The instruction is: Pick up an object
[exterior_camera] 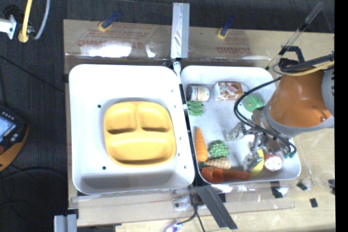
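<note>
The right bin holds several toy foods. A small can and a snack packet lie at its far side, with a green leafy piece below the can. An orange carrot, a green bumpy piece, a corn cob and a red-brown sausage shape sit near the front left. My gripper is low in the front right corner, right over a yellow piece and beside a red-and-white round piece. The wrist hides how it meets them.
The left bin carries a yellow divided tray. A green round lid lies under the black cable near the arm's orange band. The divider wall between the bins runs just left of the carrot.
</note>
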